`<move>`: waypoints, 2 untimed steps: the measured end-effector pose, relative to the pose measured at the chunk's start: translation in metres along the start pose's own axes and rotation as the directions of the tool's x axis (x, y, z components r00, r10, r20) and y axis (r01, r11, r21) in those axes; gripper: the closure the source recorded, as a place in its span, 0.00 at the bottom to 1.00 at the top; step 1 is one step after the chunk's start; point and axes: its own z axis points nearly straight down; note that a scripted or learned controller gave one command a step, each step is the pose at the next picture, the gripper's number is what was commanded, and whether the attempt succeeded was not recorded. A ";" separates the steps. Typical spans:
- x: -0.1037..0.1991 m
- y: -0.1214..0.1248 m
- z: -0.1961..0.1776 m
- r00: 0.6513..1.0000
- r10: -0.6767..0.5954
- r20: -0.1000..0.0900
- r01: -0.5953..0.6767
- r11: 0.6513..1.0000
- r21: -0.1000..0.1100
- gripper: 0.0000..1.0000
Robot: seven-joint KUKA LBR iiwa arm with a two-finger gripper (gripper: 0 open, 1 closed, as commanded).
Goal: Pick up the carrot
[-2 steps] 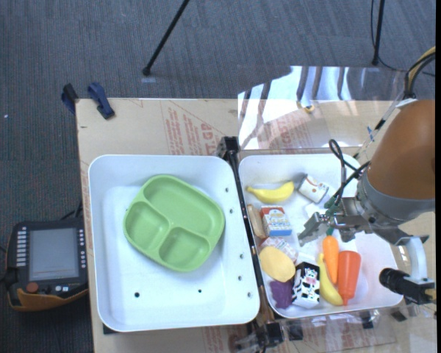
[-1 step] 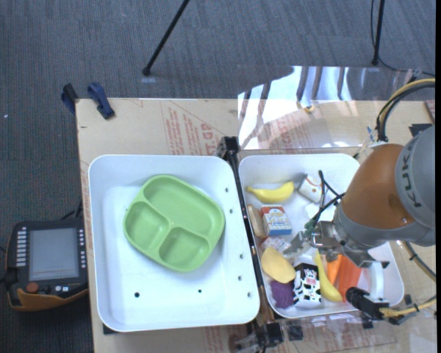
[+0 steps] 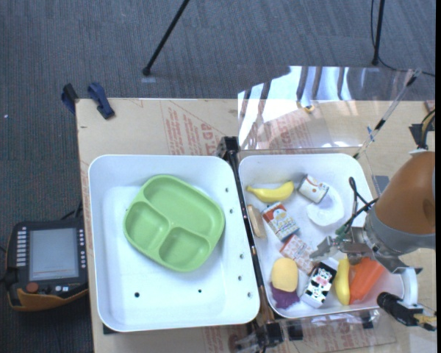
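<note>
End effector (image 3: pixel 343 247): low in right bin, just beside carrot; grip state cannot be told.
Right bin (image 3: pixel 356 169): crowded; risk is wrong pick.
Carrot (image 3: pixel 365 279): near-right corner, touching yellow piece (image 3: pixel 342 282).
Cow-print carton (image 3: pixel 320 284): near; likely to get nudged.

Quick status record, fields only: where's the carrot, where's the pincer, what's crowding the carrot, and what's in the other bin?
carrot: orange carrot lying in the right bin, near its front right corner
pincer: pincer low over the right bin, just left of and above the carrot; grip state unclear
neighbours: yellow piece against the carrot's left side; cow-print carton further left
left bin: left bin holds a green divided plate
</note>
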 end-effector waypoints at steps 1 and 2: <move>-0.029 -0.001 -0.032 0.935 -0.353 -0.001 0.353 0.935 0.016 0.00; -0.019 0.006 0.003 0.963 -0.270 0.001 0.270 0.963 0.007 0.00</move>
